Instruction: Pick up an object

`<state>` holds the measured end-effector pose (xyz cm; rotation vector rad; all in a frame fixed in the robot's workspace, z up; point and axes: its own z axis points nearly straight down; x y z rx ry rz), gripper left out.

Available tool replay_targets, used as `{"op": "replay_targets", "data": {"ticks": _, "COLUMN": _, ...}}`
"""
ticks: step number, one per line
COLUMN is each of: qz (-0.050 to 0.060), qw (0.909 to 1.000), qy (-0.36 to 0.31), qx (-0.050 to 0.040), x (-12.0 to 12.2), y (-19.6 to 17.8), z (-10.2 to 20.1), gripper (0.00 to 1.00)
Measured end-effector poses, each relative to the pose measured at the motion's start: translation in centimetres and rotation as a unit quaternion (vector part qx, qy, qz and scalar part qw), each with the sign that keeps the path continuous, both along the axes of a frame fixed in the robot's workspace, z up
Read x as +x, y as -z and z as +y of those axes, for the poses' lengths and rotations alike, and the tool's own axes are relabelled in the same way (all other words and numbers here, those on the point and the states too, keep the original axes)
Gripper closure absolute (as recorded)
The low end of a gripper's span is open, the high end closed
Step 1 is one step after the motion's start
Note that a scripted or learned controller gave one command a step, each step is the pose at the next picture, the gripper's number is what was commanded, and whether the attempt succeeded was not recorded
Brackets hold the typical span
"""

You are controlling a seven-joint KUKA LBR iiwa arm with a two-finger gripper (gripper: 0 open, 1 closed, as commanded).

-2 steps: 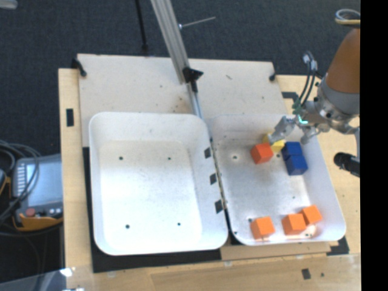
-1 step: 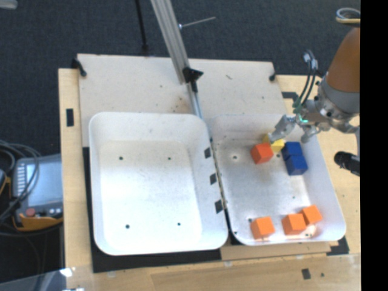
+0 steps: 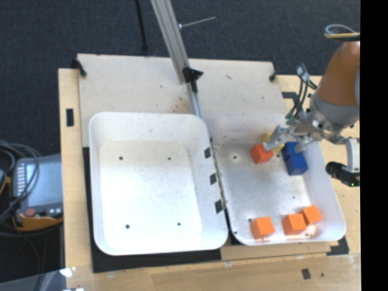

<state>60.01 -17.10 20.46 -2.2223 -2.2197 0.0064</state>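
You get even, fairly bright overhead light; the white bins (image 3: 151, 180) look washed out, with only faint shadows. The whole picture is soft and low in detail, and the dark floor (image 3: 60, 17) looks grainy.

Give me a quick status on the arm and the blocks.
Gripper low in right bin, touching orange block; grasp unclear. Blue block close beside it. Three orange blocks along near edge.
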Motion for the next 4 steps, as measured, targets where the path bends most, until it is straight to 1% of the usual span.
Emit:
{"op": "replay_targets", "data": {"ticks": 1, "qz": 0.0, "qw": 1.0, "qy": 0.0, "qx": 0.0, "x": -0.4, "y": 4.6, "z": -1.0, "gripper": 0.0}}
{"op": "replay_targets", "data": {"ticks": 2, "qz": 0.0, "qw": 1.0, "qy": 0.001, "qx": 0.0, "x": -0.3, "y": 8.8, "z": -0.9, "gripper": 0.0}}
{"op": "replay_targets", "data": {"ticks": 3, "qz": -0.004, "qw": 1.0, "qy": 0.004, "qx": 0.0006, "x": -0.1, "y": 7.4, "z": -1.0, "gripper": 1.0}}
{"op": "replay_targets", "data": {"ticks": 4, "qz": -0.006, "qw": 1.0, "qy": -0.003, "qx": 0.0003, "x": 0.4, "y": 0.9, "z": -1.1, "gripper": 1.0}}
